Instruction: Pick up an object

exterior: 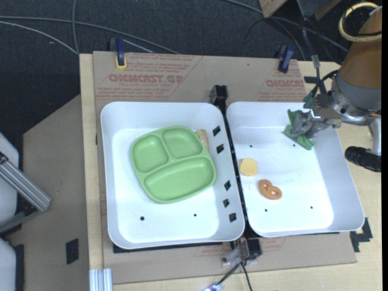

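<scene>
Right white bin: gripper clasping green object, long axis diagonal.

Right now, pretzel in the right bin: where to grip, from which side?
Probably straight down on the pretzel: it lies flat on the right bin floor, apart from the yellow disc. Close the fingers across its narrower width, over the outer loops; bare floor surrounds it.

We see the bench, a brown board. Directly on it lie two shallow white bins: the left bin touches the right bin along a shared middle edge.
</scene>
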You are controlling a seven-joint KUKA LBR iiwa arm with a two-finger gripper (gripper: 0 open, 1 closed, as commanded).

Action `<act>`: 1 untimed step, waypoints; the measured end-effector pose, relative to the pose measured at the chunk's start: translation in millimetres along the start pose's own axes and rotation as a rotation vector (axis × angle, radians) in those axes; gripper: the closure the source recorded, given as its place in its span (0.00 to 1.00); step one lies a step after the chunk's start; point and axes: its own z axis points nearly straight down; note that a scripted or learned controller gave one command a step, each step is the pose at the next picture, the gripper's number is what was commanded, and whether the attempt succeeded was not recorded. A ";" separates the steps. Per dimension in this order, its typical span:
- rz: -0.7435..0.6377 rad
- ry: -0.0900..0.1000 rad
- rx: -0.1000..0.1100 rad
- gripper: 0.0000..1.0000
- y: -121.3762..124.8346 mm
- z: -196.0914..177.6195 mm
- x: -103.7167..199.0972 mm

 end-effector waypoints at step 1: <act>-0.004 0.003 0.008 1.00 0.3 7.6 51.4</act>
